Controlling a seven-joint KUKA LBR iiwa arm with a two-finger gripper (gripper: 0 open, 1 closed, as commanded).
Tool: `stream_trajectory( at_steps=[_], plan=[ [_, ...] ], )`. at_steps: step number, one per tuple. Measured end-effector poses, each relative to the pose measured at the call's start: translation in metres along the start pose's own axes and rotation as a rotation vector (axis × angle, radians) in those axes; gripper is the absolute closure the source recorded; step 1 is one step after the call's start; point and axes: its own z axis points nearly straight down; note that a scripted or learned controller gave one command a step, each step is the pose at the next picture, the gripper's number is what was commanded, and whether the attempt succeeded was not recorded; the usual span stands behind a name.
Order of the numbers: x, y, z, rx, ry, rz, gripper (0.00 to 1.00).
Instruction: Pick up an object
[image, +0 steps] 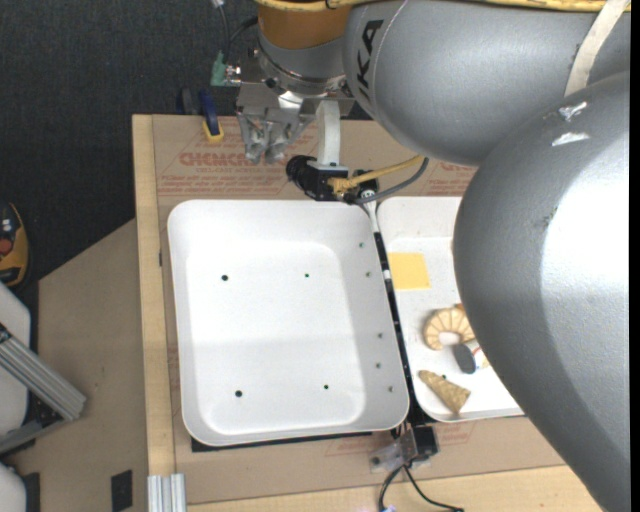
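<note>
Brown bench (dark floor beyond) bears white bins.

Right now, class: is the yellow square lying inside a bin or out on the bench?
Inside. The yellow square lies flat on the floor of the right bin, near its left wall.

A robotics lab; a bench with white bins; loose cables; aluminium framing.

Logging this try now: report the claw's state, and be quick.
Claw: raised beyond the far rim of the left bin, nothing visible between its fingers; open or closed cannot be told.
</note>
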Motion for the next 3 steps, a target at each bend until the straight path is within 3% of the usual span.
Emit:
stream_trajectory(
  at_steps=[3],
  plan=[
    [-0.001, -0.031, -0.044, 0.0, 0.0, 0.001, 1.0]
  ],
)
